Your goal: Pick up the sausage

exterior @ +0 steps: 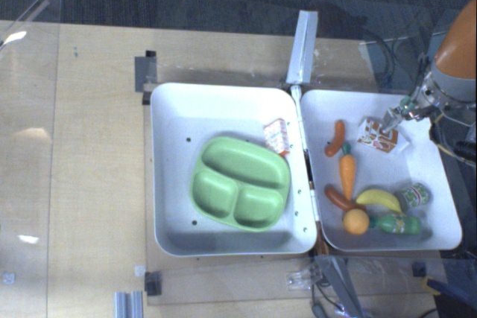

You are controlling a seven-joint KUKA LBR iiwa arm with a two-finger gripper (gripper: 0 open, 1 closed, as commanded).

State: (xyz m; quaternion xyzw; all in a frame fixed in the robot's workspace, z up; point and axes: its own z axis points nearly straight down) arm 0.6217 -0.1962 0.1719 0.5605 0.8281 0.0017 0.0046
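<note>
Landmark is the carrot (348, 172) in the right bin (444, 194). On my feed, nearest: orange (356, 222), green bottle (397, 224), banana (379, 199) and small can (414, 195), all below it. One sausage (338, 198) lies just lower-left of it, another (336, 138) just upper-left. Gripper (401, 114) hangs upper-right over a snack packet (377, 134); open or closed, I can't tell. Green divided plate (240, 183) sits far left.

Grey arm (447, 89), orange band, small metallic end effector (403, 110)
</note>
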